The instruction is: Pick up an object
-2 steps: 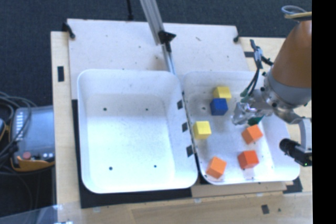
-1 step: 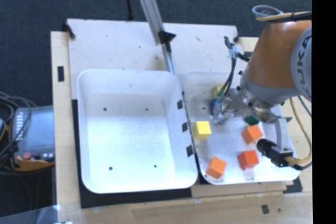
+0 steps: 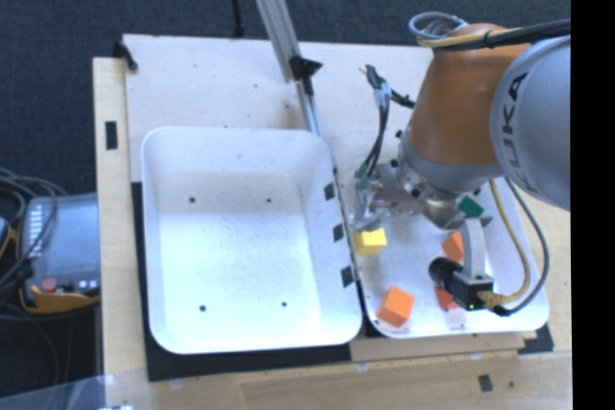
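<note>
My gripper (image 3: 366,211) hangs low over the left side of the right bin (image 3: 519,317), close to the wall between the two bins. A yellow block (image 3: 370,240) sits directly under its tip, touching or nearly touching it; I cannot tell whether it is gripped. An orange block (image 3: 395,305) lies near the bin's front edge. Two smaller orange pieces (image 3: 452,245) (image 3: 444,299) lie further right, partly hidden by the arm. A green piece (image 3: 471,205) peeks out beneath the wrist.
The left bin (image 3: 240,149) stands beside the right one, their walls meeting at about the gripper's position. A slanted metal pole (image 3: 274,5) rises behind the bins. The arm's bulk covers the back of the right bin.
</note>
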Tool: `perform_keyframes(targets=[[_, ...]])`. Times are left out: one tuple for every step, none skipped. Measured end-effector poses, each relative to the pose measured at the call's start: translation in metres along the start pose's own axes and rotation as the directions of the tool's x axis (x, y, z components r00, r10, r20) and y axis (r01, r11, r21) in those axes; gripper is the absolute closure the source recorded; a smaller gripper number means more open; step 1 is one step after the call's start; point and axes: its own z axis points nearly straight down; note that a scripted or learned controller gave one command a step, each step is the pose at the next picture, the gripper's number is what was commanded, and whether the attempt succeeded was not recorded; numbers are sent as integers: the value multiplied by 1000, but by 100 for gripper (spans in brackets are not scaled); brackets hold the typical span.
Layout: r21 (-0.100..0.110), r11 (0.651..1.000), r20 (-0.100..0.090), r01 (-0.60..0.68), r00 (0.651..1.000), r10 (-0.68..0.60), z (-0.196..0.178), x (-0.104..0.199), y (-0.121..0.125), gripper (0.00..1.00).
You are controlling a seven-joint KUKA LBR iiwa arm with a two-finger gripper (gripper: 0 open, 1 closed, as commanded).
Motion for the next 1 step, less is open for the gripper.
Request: perform_keyframes(targets=[[-1,1000,2,-2,1000,2,2,46,10,100]])
